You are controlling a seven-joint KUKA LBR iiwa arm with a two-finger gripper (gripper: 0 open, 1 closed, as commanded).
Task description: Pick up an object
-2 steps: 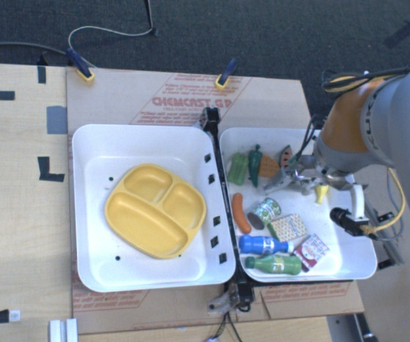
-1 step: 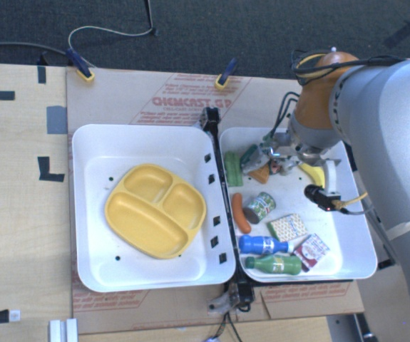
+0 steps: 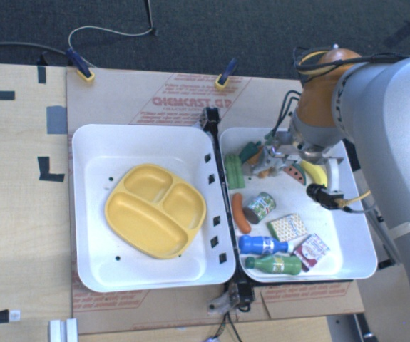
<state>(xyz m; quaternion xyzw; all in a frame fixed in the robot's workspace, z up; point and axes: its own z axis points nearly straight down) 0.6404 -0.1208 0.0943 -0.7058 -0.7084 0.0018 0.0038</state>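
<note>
The gripper [image 3: 276, 157] hangs low at the right bin's [image 3: 365, 258] far edge, maybe reaching for the green toy [image 3: 249, 151]; its grip is unclear.

left bin [image 3: 90, 212]: holds a yellow divided plate [image 3: 156, 209]
far edge: two yellow-blue clamps [image 3: 80, 64] on cardboard sheet [image 3: 183, 102]

Around the gripper [image 3: 272, 161], toys crowd close: green corn [image 3: 234, 171] on its left, can [image 3: 260, 206] and hot dog [image 3: 241, 213] below. Right-bin floor [image 3: 347, 237] beyond offers bare room.
</note>
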